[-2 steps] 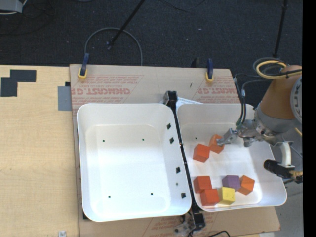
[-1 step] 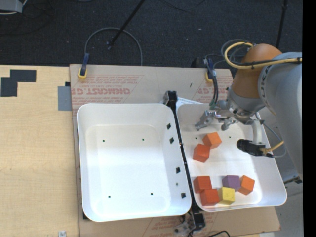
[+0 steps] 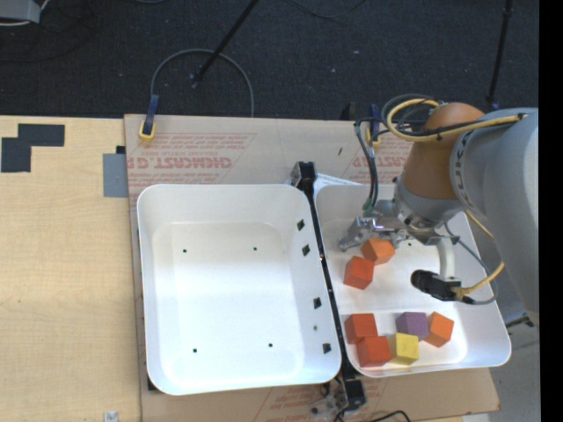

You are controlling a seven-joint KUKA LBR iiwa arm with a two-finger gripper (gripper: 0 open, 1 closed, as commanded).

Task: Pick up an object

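1. The grey metal two-finger gripper [image 3: 373, 232] hangs low over the right shallow white plastic bin [image 3: 493, 341], beside the divider between bins.
2. A small matte orange foam cube [image 3: 379, 251] sits at its fingertips; whether the fingers clasp it cannot be told.
3. A red-orange foam cube [image 3: 358, 272] lies just below, apart.
4. Near the front wall cluster two red cubes [image 3: 367, 338], a purple cube [image 3: 411, 324], a yellow cube [image 3: 406, 347] and another orange cube [image 3: 439, 329].
5. The left smooth white bin [image 3: 167, 218] adjoins.

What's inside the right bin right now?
The right bin holds seven blocks: orange by the gripper, red, and five clustered near the front. The arm covers the bin's far right.
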